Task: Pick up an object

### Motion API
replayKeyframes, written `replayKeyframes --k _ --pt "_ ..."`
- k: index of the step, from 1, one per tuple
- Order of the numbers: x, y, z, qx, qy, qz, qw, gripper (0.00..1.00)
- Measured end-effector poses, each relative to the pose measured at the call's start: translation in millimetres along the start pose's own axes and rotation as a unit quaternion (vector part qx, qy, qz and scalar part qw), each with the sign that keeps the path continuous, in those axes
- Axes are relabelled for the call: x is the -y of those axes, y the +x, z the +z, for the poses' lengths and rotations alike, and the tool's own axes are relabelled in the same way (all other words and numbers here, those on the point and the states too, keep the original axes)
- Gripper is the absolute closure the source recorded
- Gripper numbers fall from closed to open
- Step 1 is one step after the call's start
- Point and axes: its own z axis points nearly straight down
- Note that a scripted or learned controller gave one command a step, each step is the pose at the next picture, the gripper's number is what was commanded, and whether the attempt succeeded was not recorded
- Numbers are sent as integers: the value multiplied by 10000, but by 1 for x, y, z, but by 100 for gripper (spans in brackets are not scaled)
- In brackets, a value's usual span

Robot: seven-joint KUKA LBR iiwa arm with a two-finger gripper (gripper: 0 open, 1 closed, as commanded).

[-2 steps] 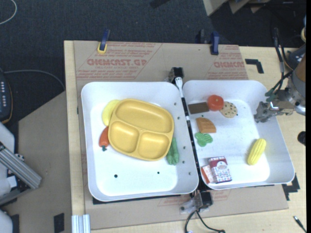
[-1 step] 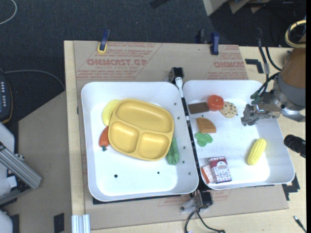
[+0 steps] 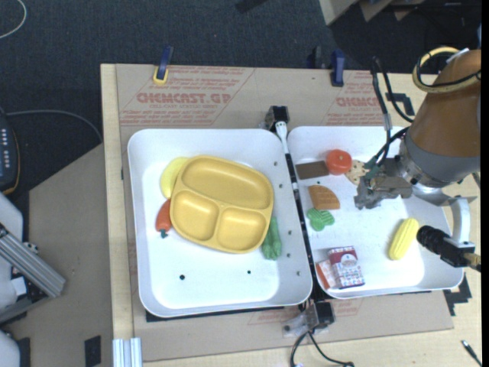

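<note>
Tabletop (image 3: pixel 221 90) of printed brown board carrying two white bins, left bin (image 3: pixel 145 228) and right bin (image 3: pixel 367 285), with blue clamp (image 3: pixel 337 66), yellow-tipped clamp (image 3: pixel 162 67), dark carpet (image 3: pixel 114 14) behind.

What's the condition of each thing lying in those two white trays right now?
Yellow three-compartment plastic tray: lying flat, tilted askew, over the yellow, orange and green pieces.
Red tomato toy: resting loose.
Yellow corn cob toy: lying on its side.
Red-and-white small box: lying flat.
Green leafy toy: resting loose.
Grey metal pincer: lowered into the right bin, grip unclear.
</note>
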Motion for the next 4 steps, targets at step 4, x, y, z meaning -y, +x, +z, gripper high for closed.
replayKeyframes --k 4 --pt "3 12 -17 15 -31 9 10000 100"
